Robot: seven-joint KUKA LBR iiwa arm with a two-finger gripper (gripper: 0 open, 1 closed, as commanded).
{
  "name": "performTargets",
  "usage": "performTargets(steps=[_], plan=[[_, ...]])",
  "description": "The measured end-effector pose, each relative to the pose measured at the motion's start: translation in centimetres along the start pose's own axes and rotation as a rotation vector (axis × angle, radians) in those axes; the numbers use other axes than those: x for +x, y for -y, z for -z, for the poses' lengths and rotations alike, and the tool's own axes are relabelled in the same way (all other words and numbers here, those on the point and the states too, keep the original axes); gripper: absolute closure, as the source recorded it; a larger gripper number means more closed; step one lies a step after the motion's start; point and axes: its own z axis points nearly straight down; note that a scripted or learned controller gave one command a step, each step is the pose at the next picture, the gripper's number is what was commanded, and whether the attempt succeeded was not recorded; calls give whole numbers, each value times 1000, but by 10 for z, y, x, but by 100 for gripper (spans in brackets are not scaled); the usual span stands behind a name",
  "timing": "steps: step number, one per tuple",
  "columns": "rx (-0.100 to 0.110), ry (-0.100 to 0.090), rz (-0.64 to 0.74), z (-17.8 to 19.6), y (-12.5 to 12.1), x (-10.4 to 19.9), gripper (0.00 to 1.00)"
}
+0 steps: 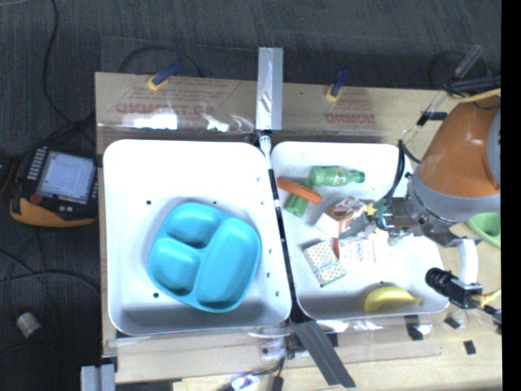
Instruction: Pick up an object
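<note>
Scene: The grey arm reaches over the right bin point(391, 149), its claw point(376, 221) low among a heap of small packets point(356, 251).
Claw: Its spread, and whether it grips anything, cannot be told; the wrist covers it.
Targets: A green bottle point(335, 175), orange carrot point(299, 191), checked pouch point(324, 262) and banana point(391, 299) lie in that bin.
Advice: Likely best to single out one item standing apart, such as the banana, and descend squarely.
Left bin: A blue divided tray point(205, 255).
Unclear: Packet labels; items under the arm.
</note>
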Motion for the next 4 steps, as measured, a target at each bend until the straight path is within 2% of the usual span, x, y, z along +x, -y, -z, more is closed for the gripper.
performTargets(steps=[1,2,3,4], plan=[[-19,6,76,-110,-79,24,0],[-11,0,149,-111,-146,-8,0],[-13,-1,151,-101,-147,-6,100],[-1,-1,140,-18,-105,61,100]])
